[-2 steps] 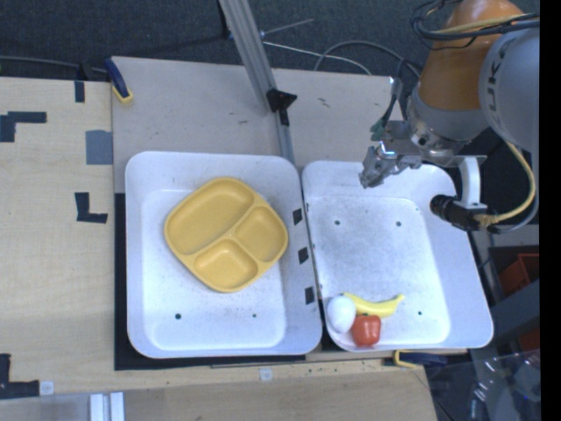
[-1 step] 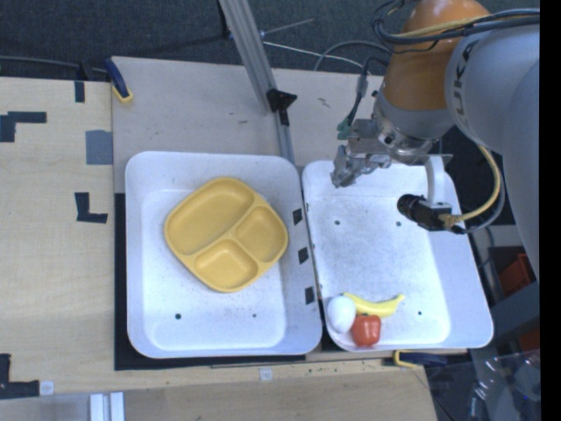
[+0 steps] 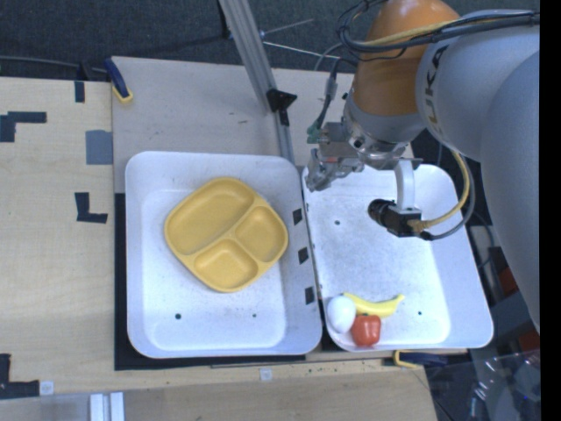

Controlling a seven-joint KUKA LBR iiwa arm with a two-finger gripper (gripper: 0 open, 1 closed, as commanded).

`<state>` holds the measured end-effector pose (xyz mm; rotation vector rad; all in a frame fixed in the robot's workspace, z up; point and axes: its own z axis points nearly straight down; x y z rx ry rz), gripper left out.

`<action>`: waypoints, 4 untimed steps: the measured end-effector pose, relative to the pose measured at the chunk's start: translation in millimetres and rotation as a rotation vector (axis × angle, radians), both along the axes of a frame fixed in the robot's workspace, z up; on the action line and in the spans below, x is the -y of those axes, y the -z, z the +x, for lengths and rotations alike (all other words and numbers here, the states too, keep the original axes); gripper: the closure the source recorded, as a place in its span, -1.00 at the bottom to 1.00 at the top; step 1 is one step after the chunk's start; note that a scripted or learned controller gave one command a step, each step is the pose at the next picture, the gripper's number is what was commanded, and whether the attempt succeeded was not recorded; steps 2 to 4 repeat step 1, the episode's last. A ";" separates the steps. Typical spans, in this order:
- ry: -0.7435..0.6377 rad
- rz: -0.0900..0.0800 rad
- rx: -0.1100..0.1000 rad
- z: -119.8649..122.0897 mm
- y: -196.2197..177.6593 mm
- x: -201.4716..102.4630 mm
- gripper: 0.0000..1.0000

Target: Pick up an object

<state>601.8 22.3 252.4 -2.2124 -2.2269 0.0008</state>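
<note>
The arm (image 3: 456,68) reaches in from the right, its grey body filling the far right corner and its orange band sitting above the wrist over the far edge of the right bin. The bench (image 3: 53,191) lies pale and wood-toned under two white bins set side by side, touching along their inner edges. The left bin (image 3: 145,314) holds a yellow tray (image 3: 226,232) with three compartments, lying flat and turned at a slant, roughly in the middle of the bin and a little toward the far side. The right bin (image 3: 438,314) has three small things gathered at its near left corner: a yellow banana (image 3: 379,304), a white egg (image 3: 339,313) just left of it, and a red pepper (image 3: 367,329) on the near side, all touching or nearly so. The gripper (image 3: 321,175) hangs at the far left corner of the right bin, well apart from those three things, with nothing seen between its fingers; whether its jaws are open or closed cannot be told. A black cylinder (image 3: 392,216) hangs off the wrist over the bin's middle.
</note>
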 end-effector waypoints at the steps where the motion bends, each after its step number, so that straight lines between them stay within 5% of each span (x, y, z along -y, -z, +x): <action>1: -0.001 0.000 -0.001 -17.4 1.3 -54.7 1.00; 4: -0.001 0.000 -0.001 -17.4 1.3 -54.7 1.00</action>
